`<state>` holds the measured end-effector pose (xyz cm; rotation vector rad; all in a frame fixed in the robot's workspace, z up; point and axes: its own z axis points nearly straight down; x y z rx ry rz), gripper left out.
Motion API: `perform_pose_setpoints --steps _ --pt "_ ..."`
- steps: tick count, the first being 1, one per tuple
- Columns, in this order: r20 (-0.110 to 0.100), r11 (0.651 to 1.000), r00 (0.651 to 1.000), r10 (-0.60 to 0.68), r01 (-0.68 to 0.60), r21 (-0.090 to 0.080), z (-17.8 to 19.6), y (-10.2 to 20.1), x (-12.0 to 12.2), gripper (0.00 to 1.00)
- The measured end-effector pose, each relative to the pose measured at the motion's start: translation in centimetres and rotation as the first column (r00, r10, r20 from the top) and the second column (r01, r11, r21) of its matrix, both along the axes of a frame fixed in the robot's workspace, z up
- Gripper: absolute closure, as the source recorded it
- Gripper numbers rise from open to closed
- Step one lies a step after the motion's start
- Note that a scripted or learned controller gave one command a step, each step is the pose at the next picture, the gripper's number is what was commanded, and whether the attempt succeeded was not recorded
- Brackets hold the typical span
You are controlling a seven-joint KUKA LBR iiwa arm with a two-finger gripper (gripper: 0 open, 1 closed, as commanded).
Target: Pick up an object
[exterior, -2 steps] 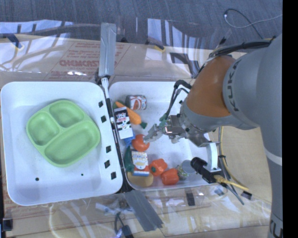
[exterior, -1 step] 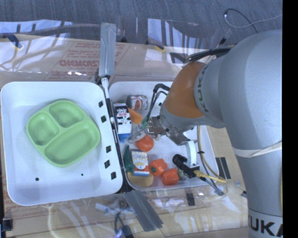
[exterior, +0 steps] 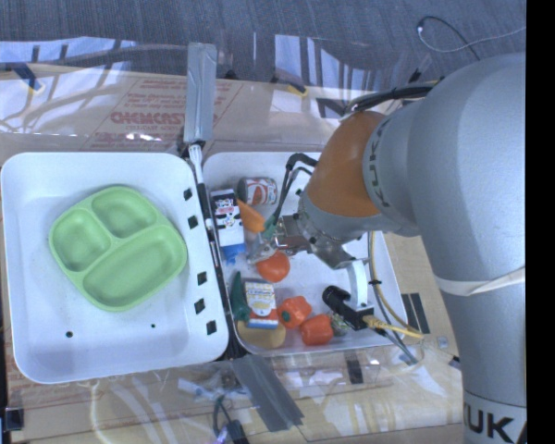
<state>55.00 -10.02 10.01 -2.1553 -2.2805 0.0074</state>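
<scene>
My gripper (exterior: 262,244) hangs low in the right bin (exterior: 388,345), over its left half. Just below and right of it lies a round orange fruit (exterior: 275,267). An orange carrot piece (exterior: 252,216) lies right above it. A blue and white carton (exterior: 228,222) rests against the bin's left wall, and a small can (exterior: 258,191) lies at the back. Toward the front sit a small yellow-labelled box (exterior: 261,303), two red-orange pieces (exterior: 307,320) and a tan round item (exterior: 262,336). Nothing can be seen held in the gripper.
The left bin (exterior: 37,340) holds a green divided plate (exterior: 118,246). A green item (exterior: 236,296) lies by the right bin's left wall. The big grey arm (exterior: 462,202) with its orange band (exterior: 342,174) covers the right bin's right half.
</scene>
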Motion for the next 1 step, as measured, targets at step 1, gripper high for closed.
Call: perform_pose_setpoints --steps 1 --pt "0.005 0.992 0.992 -0.124 0.124 0.001 9.24 3.34 4.22 1.00"
